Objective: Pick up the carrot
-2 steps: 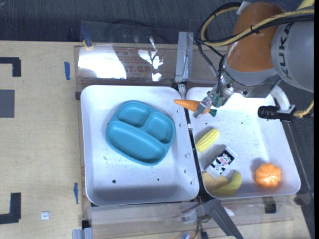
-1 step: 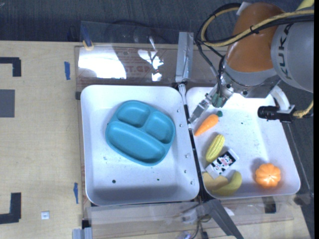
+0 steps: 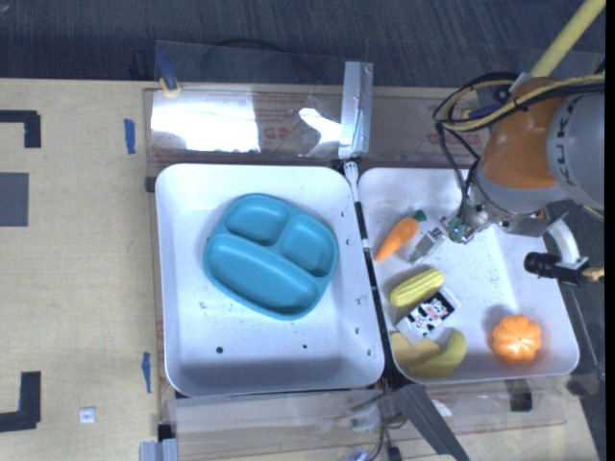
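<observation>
Two shallow white bins sit side by side on the bench. The left white bin (image 3: 183, 344) holds a blue plastic divided plate (image 3: 272, 253) with three compartments, set slightly toward the far side of the bin.

The right white bin (image 3: 553, 305) holds the loose items:

- The small orange carrot with a green top (image 3: 397, 237) lies in the far-left part of this bin, close to the wall shared with the left bin. It is tilted, green end pointing up and to the right.
- A yellow corn-cob-shaped toy (image 3: 416, 286) lies just below the carrot, near the same wall.
- A small black-and-white printed card or box (image 3: 428, 313) rests just below the corn toy, touching or nearly touching it.
- A yellow banana (image 3: 432, 353) lies in the near-left corner, partly under the printed item.
- A round orange pumpkin-like toy (image 3: 517, 339) sits in the near-right part of the bin, well apart from the carrot.

The grey arm with its orange band (image 3: 524, 147) reaches in from the right over the far side of the right bin. The two-finger gripper (image 3: 434, 239) is positioned just to the right of the carrot's green top — very near it, with contact not discernible. The finger spacing cannot be told from this vantage; nothing is seen held between them. The carrot rests on the bin floor.
</observation>
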Controlling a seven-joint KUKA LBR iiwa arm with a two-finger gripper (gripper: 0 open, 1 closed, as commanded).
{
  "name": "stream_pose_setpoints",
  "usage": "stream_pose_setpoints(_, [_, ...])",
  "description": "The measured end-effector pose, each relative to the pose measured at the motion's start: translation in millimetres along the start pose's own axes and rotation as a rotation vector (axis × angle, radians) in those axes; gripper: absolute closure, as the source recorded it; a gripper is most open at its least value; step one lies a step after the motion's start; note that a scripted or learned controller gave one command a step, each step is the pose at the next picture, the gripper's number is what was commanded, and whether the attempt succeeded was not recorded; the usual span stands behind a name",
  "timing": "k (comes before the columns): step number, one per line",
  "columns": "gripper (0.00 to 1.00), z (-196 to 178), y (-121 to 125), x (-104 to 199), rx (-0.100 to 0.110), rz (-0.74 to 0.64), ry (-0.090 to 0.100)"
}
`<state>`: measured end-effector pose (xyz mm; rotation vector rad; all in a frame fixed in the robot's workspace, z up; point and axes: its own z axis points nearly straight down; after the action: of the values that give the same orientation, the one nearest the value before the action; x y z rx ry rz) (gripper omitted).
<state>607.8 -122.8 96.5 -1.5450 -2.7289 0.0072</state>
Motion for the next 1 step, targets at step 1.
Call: stream_pose_setpoints(1, [0.0,-93.7,65.1,18.7,-0.017,0.074,-0.008])
